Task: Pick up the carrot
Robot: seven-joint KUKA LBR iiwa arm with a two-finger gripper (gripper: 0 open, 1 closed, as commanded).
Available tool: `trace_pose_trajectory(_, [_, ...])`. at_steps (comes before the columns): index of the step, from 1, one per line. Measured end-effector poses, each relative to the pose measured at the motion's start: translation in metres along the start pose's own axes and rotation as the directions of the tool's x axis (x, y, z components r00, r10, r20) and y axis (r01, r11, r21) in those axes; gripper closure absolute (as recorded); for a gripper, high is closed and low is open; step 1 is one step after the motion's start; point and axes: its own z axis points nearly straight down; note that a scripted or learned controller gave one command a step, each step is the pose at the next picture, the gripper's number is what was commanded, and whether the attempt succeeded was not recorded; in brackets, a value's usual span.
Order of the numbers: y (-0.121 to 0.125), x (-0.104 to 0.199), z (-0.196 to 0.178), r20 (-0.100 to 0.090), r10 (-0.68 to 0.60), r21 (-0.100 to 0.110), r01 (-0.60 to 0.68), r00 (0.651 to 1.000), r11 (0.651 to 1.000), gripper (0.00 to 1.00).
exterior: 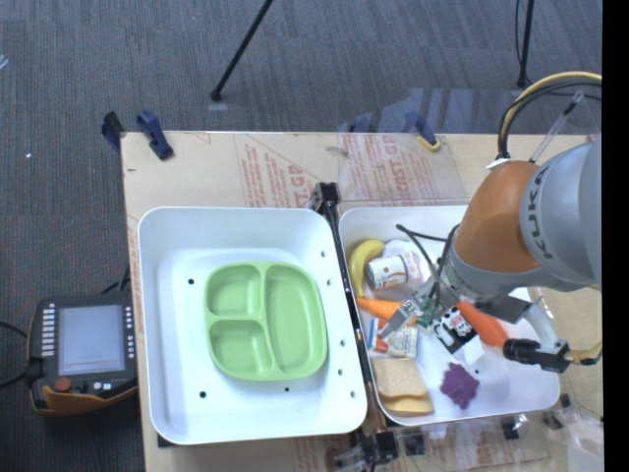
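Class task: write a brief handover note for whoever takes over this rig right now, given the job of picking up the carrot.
Tool: low in the right bin, at the carrot's tip; grip state unclear.
Carrot: lying in the right bin below the banana, beside the yogurt cup.
Left bin: holds the green tray.
Done: approach made.
Left: secure the carrot and lift it.

Count of items on bench:
- white bins: 2, left bin (157, 264) and right bin (531, 391)
- green divided plate (265, 320): 1, three compartments
- banana (362, 259): 1
- carrot (378, 307): 1
- bread slices (403, 382): 2, stacked
- purple piece (458, 384): 1
- white cup (390, 270): 1
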Motion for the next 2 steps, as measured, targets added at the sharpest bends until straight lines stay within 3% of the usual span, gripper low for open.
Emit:
trace_pose_trajectory(1, [0.046,-0.023,-0.001,0.009,0.091,-0.001,-0.091,0.996,0.996,0.0])
trace_pose_trajectory(2, [0.049,-0.022,-0.012,0.012,0.082,-0.005,-0.082,0.997,0.997,1.0])
